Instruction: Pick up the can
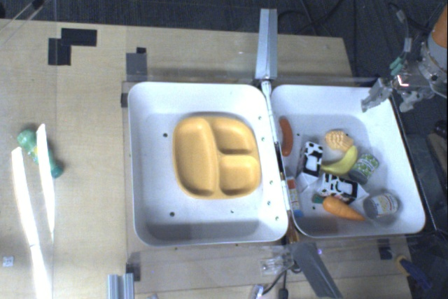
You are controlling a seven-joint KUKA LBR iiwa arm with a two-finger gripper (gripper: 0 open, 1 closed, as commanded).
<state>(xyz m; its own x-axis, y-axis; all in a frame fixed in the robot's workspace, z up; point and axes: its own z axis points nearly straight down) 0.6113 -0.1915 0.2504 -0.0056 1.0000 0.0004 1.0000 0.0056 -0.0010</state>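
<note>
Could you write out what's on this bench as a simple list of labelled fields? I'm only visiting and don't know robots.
left bin: holds a yellow divided tray
right bin: holds a pile of small items
can: grey, lying near the right bin's front right corner
green can: beside the banana
carrot: orange, near the front edge, left of the can
sausage: along the right bin's left wall
gripper: over the right bin's back right corner, away from the pile
task status: can not yet picked up
</note>
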